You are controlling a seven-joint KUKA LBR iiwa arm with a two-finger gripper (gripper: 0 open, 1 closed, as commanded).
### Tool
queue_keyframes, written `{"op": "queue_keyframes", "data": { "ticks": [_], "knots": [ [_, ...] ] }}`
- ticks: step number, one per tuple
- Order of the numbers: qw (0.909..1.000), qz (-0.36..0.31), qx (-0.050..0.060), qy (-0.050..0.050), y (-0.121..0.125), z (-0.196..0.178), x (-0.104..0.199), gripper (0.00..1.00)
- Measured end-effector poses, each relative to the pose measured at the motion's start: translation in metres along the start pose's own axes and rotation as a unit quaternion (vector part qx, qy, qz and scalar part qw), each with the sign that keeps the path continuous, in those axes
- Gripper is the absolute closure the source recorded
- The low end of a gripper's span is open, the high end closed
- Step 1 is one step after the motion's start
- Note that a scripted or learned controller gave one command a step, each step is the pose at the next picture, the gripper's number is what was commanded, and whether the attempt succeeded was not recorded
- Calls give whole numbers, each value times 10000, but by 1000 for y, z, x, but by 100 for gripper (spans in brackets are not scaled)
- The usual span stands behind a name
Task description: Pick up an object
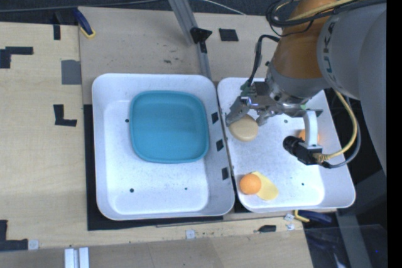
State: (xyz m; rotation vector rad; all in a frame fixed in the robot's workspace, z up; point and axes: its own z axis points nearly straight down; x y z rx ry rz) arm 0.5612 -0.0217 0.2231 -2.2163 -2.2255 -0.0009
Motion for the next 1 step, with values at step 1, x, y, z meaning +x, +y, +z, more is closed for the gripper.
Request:
{"op": "queue_keyframes", "data": {
  "ticks": [1],
  "knots": [
    [10000,-4,3,1,7,-2,54,100]
  ]
}}
